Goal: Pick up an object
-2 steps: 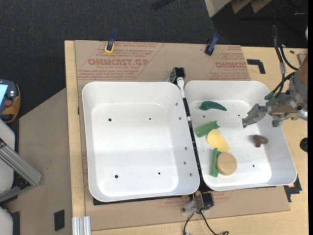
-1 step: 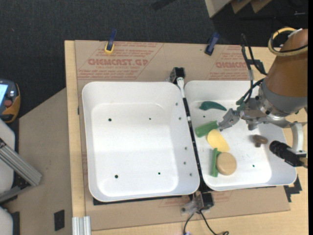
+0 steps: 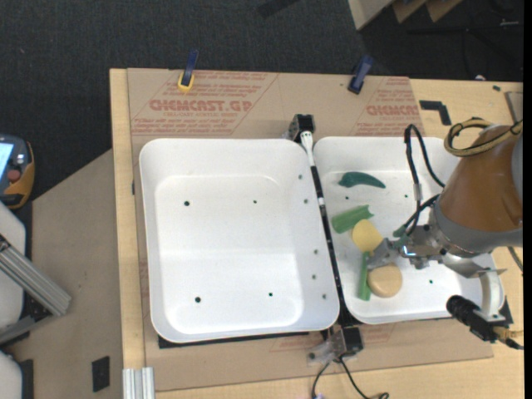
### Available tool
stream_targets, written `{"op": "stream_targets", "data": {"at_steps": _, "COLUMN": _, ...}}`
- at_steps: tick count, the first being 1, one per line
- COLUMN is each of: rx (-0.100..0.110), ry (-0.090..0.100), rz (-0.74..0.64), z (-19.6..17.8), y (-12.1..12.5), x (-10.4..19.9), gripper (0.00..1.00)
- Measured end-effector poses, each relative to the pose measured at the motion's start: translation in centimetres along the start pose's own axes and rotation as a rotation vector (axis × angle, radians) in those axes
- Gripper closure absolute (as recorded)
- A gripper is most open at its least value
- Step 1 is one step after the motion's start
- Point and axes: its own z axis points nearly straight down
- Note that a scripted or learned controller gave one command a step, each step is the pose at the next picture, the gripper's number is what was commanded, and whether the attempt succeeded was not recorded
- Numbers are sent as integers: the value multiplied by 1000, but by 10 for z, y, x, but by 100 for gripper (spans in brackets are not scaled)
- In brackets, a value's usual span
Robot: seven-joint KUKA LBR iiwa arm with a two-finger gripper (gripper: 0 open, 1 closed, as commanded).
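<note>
The right bin holds several small objects: a dark green curved piece near its back, a light green piece below it, a yellow round object, a green stick and a tan round object near the front. My gripper reaches in from the right and sits low between the yellow and the tan objects. I cannot make out whether anything is held.
The left bin lies beside the right one, with a black divider strip between them. The orange-banded arm covers the right bin's right side. Blue clamps sit on the board's back edge.
</note>
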Motion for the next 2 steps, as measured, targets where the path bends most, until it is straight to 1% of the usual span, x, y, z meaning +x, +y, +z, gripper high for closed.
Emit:
{"op": "stream_targets", "data": {"at_steps": 1, "rx": -14, "ry": -2, "rz": -3, "z": -5, "y": 4, "x": 1, "gripper": 0}}
{"op": "stream_targets", "data": {"at_steps": 2, "rx": -8, "ry": 0, "rz": -3, "z": 17, "y": 4, "x": 6, "gripper": 0}}
